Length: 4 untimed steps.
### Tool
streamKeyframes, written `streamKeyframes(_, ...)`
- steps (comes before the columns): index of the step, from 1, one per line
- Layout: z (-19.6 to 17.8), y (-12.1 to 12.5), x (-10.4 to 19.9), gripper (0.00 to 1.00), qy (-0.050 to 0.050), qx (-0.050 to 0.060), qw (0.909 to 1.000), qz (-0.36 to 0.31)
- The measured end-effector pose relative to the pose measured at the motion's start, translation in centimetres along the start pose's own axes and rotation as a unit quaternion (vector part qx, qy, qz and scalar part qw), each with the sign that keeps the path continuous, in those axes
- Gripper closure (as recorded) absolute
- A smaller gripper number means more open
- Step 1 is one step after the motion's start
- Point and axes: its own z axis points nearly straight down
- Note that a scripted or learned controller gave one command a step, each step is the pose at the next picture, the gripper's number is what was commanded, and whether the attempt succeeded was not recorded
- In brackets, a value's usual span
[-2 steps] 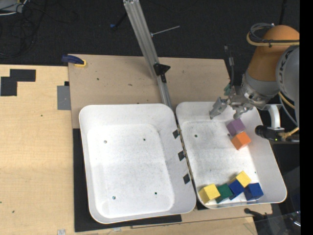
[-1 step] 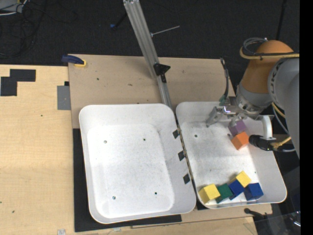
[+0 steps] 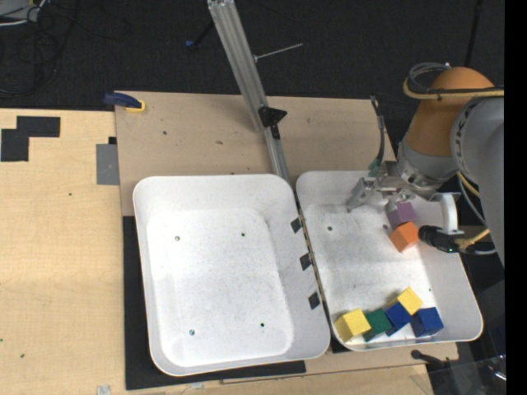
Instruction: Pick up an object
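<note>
Two white bins fill the lower frame; right bin (image 3: 329,220) holds everything. Arm (image 3: 461,122) enters upper right. Gripper (image 3: 380,189) hangs spread, grasping nothing, just left of purple block (image 3: 403,214) and orange block (image 3: 403,236). Risk: fingers knock the touching pair apart, closing on air.

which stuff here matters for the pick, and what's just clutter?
Job:
- gripper, in right bin
- purple block and orange block, just beside it
- yellow, green and blue blocks along the bin's near edge

Lying about:
- left bin
- aluminium rail
- blue clamp
</note>
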Motion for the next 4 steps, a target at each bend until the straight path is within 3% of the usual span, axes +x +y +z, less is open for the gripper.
streamKeyframes(1, -0.9, 0.0, 0.0, 1.00, 0.000, 0.001, 1.0000, 0.000)
streamKeyframes(3, -10.7, -0.6, -0.2, 1.00, -0.001, -0.002, 1.0000, 0.000)
streamKeyframes(4, -10.0, -0.7, 5.3, 1.00, 0.001, 0.002, 1.0000, -0.001)
